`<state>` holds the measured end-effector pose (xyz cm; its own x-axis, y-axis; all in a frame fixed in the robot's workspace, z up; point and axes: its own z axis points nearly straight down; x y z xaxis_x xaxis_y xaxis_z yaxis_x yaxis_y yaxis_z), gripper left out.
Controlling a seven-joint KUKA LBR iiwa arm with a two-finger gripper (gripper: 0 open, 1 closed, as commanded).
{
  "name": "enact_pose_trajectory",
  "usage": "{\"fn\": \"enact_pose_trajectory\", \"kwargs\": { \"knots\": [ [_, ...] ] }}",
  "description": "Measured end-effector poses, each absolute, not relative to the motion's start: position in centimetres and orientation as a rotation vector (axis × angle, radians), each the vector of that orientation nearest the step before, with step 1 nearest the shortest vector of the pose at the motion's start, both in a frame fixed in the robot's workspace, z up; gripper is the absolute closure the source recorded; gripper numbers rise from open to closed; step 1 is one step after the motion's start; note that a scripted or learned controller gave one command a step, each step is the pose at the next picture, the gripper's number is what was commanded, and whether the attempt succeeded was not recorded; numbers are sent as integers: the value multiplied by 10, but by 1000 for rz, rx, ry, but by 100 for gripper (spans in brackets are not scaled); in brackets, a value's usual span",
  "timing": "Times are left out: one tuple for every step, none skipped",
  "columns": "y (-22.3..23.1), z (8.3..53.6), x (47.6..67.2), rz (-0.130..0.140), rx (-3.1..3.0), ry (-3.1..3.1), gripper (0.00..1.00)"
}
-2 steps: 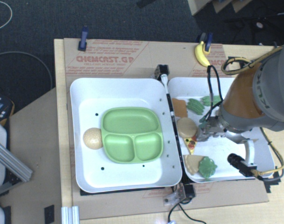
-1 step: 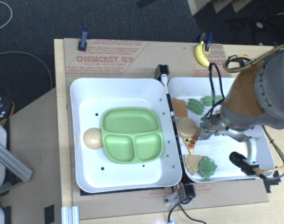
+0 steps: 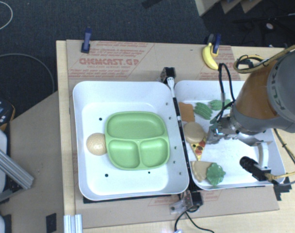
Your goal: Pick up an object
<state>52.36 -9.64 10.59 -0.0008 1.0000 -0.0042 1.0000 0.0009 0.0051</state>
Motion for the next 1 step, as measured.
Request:
{"fn": "enact_pose_trajectory", "kwargs": {
  "knots": [
    [-99, 84, 523, -3, 2224, 2223, 100]
  ]
}}
